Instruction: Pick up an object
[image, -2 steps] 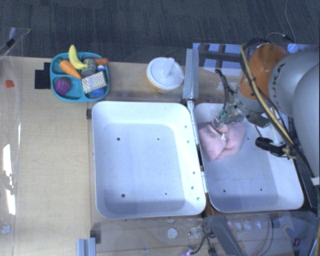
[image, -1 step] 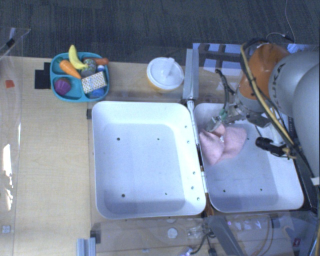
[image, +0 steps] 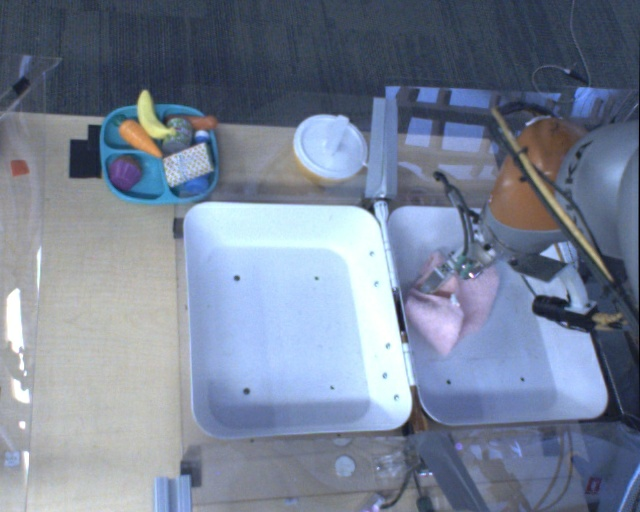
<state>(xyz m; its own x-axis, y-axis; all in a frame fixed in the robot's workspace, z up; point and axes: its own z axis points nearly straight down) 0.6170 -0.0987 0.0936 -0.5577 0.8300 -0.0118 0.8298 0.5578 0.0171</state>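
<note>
A pink cloth lies crumpled in the right bin, toward its left side. My gripper is down on the cloth's upper edge, reaching in from the right under the arm's orange band. The cloth bunches up around the gripper's tip, so the tip is partly hidden in the folds.
The left bin sits beside the right one, sharing a raised middle rim. A blue divided tray with toy food stands at the back left of the bench. A white lidded cup stands behind the left bin. Cables and a bracket crowd the right edge.
</note>
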